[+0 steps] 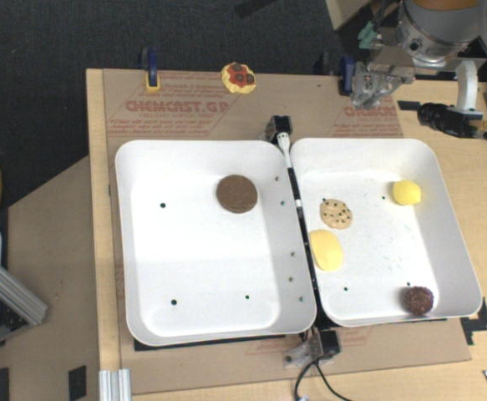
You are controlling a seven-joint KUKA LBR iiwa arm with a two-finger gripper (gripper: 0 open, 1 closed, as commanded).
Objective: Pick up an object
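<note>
— Objects for picking? Where, from the gripper point(372, 97)?

— All below it, in the right bin point(443, 224): a chocolate-chip cookie point(336, 214), two yellow pieces point(407, 193) point(327, 250), a dark ball point(418, 299). A brown disc point(237, 194) lies down-left, in the left bin point(143, 249).

— Holding anything?

— Nothing between its fingers; how wide they stand, I can't tell.

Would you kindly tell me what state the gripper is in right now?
Gripper: up above the far edge of the right bin, nothing seen between its fingers; open or shut cannot be told.
</note>
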